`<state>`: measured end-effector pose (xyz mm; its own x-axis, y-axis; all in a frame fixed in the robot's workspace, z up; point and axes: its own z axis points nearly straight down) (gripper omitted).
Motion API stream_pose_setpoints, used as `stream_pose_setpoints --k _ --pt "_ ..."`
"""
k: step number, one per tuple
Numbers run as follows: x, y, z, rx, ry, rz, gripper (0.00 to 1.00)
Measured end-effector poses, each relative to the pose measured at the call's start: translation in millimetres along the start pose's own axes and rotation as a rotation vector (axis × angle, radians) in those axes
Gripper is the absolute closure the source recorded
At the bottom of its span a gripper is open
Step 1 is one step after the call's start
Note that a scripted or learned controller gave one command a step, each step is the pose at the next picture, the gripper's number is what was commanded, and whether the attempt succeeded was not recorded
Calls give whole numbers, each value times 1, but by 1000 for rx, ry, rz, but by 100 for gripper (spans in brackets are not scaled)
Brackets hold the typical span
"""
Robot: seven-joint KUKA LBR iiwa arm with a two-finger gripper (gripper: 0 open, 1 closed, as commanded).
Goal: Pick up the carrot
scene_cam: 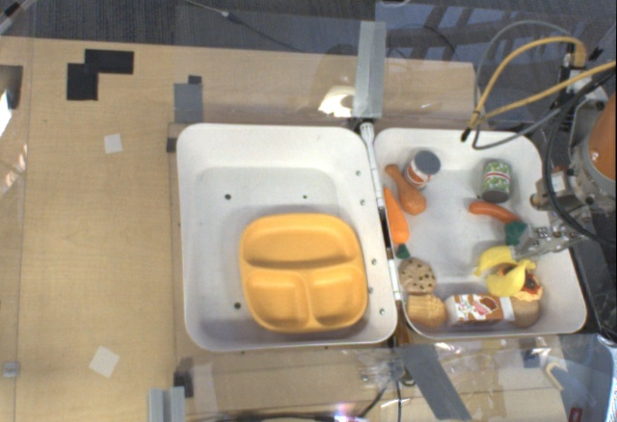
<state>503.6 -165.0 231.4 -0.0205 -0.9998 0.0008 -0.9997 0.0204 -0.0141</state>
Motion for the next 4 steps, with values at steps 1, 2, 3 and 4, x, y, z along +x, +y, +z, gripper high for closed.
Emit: stream_pose_setpoints --k 1,2,3,4 --pt "41 16 47 -10 -6 -529 100" --pt "25 17 80 -9 -8 -816 100" --pt "2 -9 73 -6 -9 -1098 100" --pt "39 -2 107 -3 -5 -1269 100"
